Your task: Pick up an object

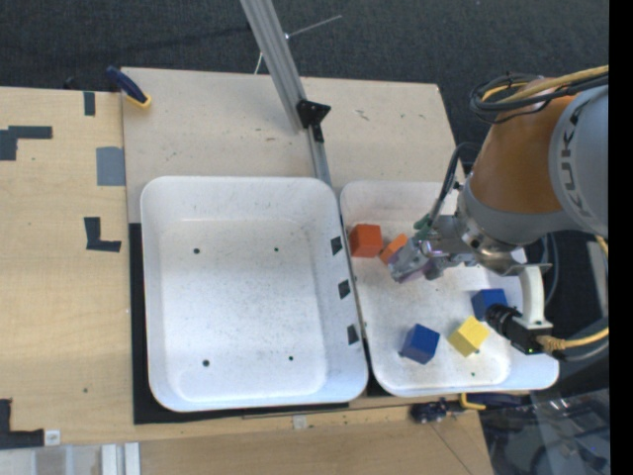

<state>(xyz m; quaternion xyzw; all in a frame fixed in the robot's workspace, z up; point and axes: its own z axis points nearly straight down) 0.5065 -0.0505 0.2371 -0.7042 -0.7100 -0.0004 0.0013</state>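
While the gripper (407, 263) sits low in the right bin (396, 198), its finger spacing cannot be told; an orange block (366, 239) lies just beside, another partly hidden behind it

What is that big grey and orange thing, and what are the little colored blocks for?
That is a robot arm, seen by a camera looking down from above the bench. It reaches in from the right. At its tip is a gripper, like a two-finger hand, low over the right bin. In that white bin lie an orange block, a blue block, a yellow block and another blue block. A small orange piece sits right at the gripper, but I cannot tell whether it is held. The left bin sits beside it. The robot's job is picking one thing up.
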